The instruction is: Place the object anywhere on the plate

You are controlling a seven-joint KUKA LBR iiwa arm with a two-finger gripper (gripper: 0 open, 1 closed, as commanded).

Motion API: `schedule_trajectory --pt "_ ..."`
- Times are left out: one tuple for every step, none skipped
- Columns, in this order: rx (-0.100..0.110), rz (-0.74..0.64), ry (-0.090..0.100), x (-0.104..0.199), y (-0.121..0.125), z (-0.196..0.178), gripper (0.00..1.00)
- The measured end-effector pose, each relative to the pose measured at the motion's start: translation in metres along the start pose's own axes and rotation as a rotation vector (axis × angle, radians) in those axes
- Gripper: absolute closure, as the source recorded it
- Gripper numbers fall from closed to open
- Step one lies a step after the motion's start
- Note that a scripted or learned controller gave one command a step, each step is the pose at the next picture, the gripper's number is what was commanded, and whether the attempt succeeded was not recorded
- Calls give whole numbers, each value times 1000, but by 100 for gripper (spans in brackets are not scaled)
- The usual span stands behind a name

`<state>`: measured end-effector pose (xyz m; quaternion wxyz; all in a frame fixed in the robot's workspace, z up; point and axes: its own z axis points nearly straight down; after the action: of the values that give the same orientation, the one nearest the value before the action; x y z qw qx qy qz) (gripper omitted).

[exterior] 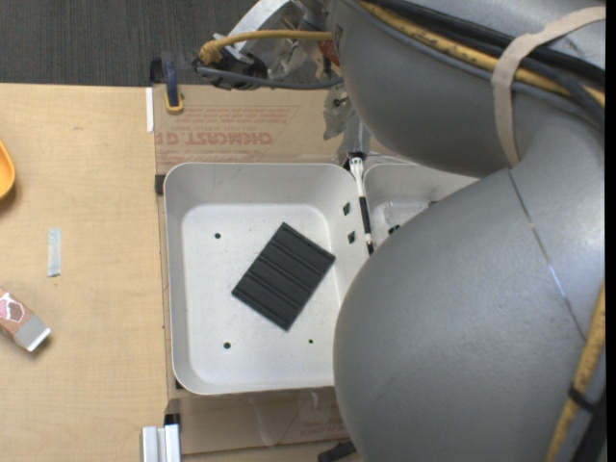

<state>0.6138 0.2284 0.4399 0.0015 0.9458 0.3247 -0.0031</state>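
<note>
Mostly the arm (462, 306) takes up the 3 o'clock half of the view, its grey casing curving over the right bin (404, 176), of which a white sliver shows. Whether the gripper is spread or pressed together I cannot tell.

Left of it, the left bin (173, 258) sits open to view. A dark ribbed slab (284, 275) lies flat near the middle of its floor, turned so that its long sides run from about 1 o'clock to 7 o'clock, apart from every wall. Small dark holes dot the white floor around it.

From the slab, a light wooden bench top (77, 162) spreads toward 9 o'clock. On it lie a small grey strip (54, 253), a reddish-and-white wrapped piece (19, 320) at about 8 o'clock, and an orange object (4, 171) cut by the edge. Toward 12 o'clock a brown cardboard sheet (231, 135) with mirrored red print lies against the bin's far rim, with a blue clamp (171, 89) at its corner. Beyond it a yellow cable (260, 37) loops over dark ribbed flooring (96, 17).
</note>
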Motion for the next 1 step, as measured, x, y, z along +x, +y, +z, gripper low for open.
schedule_trajectory --pt "0 -338 0 20 16 0 0"
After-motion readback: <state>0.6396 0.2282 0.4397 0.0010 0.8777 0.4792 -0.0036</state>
